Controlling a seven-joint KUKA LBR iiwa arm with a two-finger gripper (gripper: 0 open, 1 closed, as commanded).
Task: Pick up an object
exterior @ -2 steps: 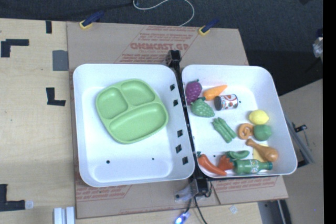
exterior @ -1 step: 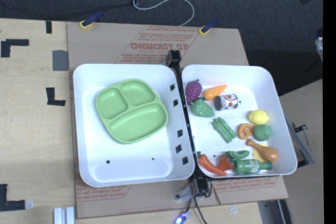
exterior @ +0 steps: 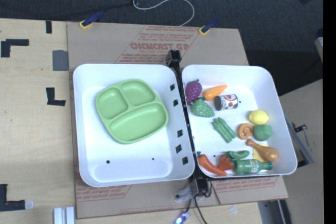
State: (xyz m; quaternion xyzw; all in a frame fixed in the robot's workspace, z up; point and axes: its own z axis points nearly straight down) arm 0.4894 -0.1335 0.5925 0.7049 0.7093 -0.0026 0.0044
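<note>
Right white bin (exterior: 273,86) holds small plastic toy foods; yellow plastic lemon (exterior: 258,116) near its right edge looks light, rigid, slippery, so grip across its middle. Gripper state: cannot tell.

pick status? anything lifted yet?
Done: nothing. The toy food, grapes, carrot, can and lemon among it, lies in the right bin. In hand: nothing. The green tray sits in the left bin. Left: the whole pick.
</note>
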